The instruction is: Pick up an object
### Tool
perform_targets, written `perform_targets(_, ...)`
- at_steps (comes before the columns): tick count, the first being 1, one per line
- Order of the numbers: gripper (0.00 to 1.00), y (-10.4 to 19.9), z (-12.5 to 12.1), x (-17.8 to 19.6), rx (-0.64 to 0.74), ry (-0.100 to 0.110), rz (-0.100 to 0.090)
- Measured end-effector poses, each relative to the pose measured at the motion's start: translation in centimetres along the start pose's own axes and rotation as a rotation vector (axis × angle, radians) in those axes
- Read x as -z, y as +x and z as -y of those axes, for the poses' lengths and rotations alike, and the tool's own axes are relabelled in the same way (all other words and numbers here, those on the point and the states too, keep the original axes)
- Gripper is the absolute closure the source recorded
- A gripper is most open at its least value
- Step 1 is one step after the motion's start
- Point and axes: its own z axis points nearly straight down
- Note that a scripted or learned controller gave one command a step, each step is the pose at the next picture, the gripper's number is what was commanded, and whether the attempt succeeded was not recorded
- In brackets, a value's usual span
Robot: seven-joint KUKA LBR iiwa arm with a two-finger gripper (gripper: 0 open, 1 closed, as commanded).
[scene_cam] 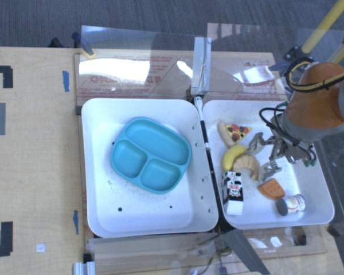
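In the right white bin [318,191], the metal two-finger gripper [265,155] hangs spread and released, holding nothing, just at 3 o'clock of the tan croissant [247,164] and yellow banana [234,155]. This looks like the approach step, before any grasp. Next it likely must centre over one item, descend and clench. The blue divided plate [151,154] sits in the left bin [97,171].

- Left bin [97,153]: blue tray [151,154] fills the centre; bare floor along its edges.
- Right bin [318,196]: pizza slice [234,132], banana [233,155], croissant [247,164], milk carton [234,190], orange piece [272,188] and small can [290,204] crowd together, narrow gaps between.
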Motion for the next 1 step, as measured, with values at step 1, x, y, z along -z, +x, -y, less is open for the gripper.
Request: perform_targets(1,1.00,3.45,-10.11,10.10,-0.024,0.000,0.003)
